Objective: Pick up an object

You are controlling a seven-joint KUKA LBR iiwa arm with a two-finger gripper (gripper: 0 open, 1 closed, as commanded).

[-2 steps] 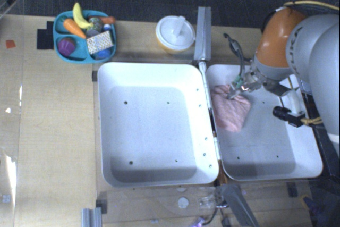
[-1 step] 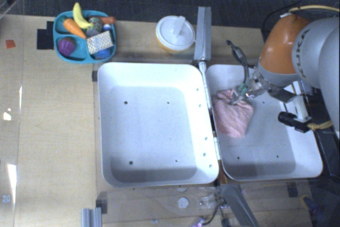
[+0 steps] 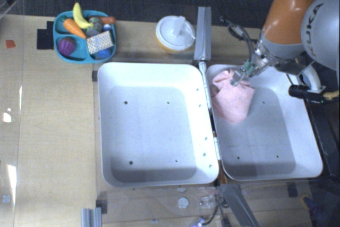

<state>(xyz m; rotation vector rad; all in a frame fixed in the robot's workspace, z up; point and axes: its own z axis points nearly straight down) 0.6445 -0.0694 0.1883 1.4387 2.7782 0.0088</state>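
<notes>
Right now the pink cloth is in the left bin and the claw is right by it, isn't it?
Not quite. The pink cloth is in the right bin, near its top left corner, not the left bin. The claw is right by the cloth's upper edge, as the camera view shows.

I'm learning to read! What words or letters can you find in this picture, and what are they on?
"KU", the last letters cut off: dark letters on the grey robot arm at the right edge.
Small patterned card in the blue plastic divided tray: markings too small and blurred to read.
Nothing else bears readable text.
</notes>
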